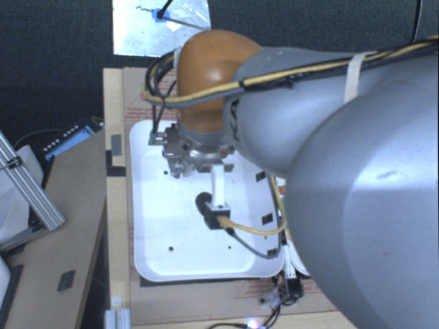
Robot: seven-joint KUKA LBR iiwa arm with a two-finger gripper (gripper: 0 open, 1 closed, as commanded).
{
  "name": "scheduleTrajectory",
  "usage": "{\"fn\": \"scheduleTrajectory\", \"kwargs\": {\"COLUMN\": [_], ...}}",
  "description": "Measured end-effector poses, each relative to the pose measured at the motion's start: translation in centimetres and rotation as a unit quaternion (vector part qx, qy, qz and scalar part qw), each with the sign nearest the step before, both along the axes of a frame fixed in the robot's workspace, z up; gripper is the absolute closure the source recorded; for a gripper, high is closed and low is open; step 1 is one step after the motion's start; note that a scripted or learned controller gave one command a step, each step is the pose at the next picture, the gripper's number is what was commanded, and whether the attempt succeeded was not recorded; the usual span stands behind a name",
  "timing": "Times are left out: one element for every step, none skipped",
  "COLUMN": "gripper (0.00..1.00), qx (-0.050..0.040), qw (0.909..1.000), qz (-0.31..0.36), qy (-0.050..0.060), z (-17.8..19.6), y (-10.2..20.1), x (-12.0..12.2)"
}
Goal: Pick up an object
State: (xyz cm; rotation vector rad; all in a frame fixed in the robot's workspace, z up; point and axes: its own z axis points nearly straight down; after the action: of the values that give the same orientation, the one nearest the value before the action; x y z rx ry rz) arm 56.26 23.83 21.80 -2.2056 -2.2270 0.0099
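The grey arm with its orange band (pixel 209 74) reaches in from the right and hangs over the left white bin (pixel 147 204). My gripper (pixel 186 162) points down at the bin's back half, and the wrist above hides most of it. I can make out no loose object beside it on the white floor. A few small dark dots (pixel 171 248) mark the bin's floor.
The big grey arm link (pixel 357 184) covers the right bin and the right half of the view. A silver metal rail (pixel 31 187) leans at the left, off the bench. A shiny foil sheet (pixel 161 16) lies behind the bins. Brown cardboard (pixel 116 204) borders the left bin.
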Motion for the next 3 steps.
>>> {"fn": "scheduleTrajectory", "kwargs": {"gripper": [1.00, 1.00, 1.00], "qx": [-0.0012, 0.0038, -0.0022], "qw": [1.0000, 0.9999, 1.0000], "qz": [-0.005, -0.002, -0.004], "qy": [-0.001, -0.015, 0.001], "z": [-2.9, 12.9, 1.3], "y": [-2.4, -0.8, -0.4], "x": [-6.1, -1.5, -5.9]}}
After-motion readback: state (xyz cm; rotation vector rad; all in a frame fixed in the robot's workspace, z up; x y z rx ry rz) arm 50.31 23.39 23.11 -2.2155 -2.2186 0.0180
